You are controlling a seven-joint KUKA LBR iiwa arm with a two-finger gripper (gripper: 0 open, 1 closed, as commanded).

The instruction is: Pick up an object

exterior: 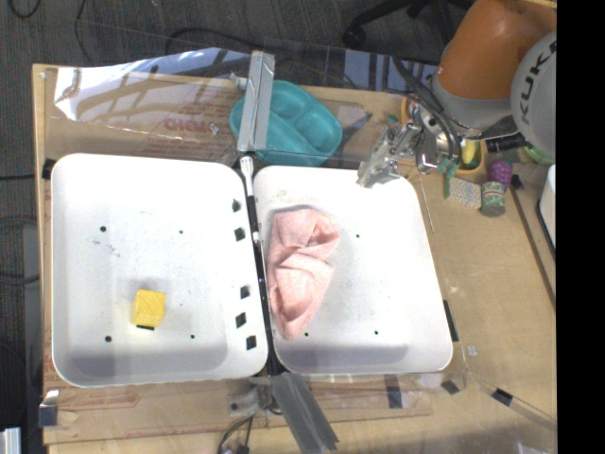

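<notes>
A crumpled pink cloth lies in the right bin, toward its left side. A small yellow block sits in the left bin, near the front. My gripper hangs over the right bin's back edge, right of and behind the cloth and well apart from it. Nothing shows between its fingers. The orange band of the arm is at the upper right.
A teal tray sits behind the bins beside a metal post. Clear plastic sheeting covers the bench at the back left. Small items, among them a purple piece and a little can, stand right of the bins.
</notes>
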